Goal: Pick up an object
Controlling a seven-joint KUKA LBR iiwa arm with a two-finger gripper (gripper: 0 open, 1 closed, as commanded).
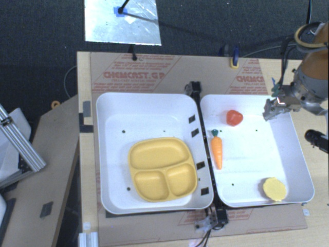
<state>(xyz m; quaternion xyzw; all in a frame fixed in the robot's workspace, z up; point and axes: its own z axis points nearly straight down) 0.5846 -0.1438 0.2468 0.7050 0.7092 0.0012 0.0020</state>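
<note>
In the right bin [288, 138] lie three objects: a red tomato-like ball [234, 118] near the back, an orange carrot with a green top [216, 151] along the left wall, and a yellow round piece [274, 189] in the front right corner. My gripper [275, 107] hovers over the bin's back right corner, to the right of the red ball and apart from it. Nothing shows between its tips.
The left bin [113, 138] holds a yellow divided plate [162, 168]. Black clips [198, 133] line the seam between the bins. A shiny metal sheet [122, 14] lies at the back. Cables run along the bench's rear edge.
</note>
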